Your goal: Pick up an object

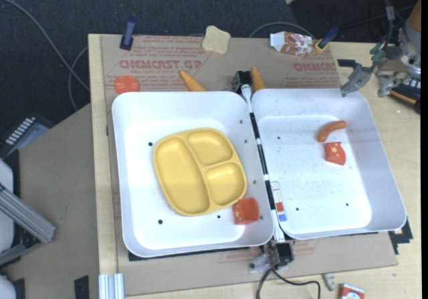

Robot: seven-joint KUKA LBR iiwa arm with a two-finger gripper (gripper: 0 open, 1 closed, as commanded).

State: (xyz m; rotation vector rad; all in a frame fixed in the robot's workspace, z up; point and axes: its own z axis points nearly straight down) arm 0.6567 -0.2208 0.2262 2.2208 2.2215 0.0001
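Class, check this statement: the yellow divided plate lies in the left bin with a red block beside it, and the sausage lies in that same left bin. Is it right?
Not quite. The camera view shows the sausage in the right bin, next to a red piece. The rest holds: the yellow divided plate lies in the left bin with a red block beside it.

On the worktop (154,63) behind the two white bins lie a slice of bread (216,39), a blue clip (128,32), an orange disc (126,83), a carrot (192,81) and a crumpled wrapper (291,42).
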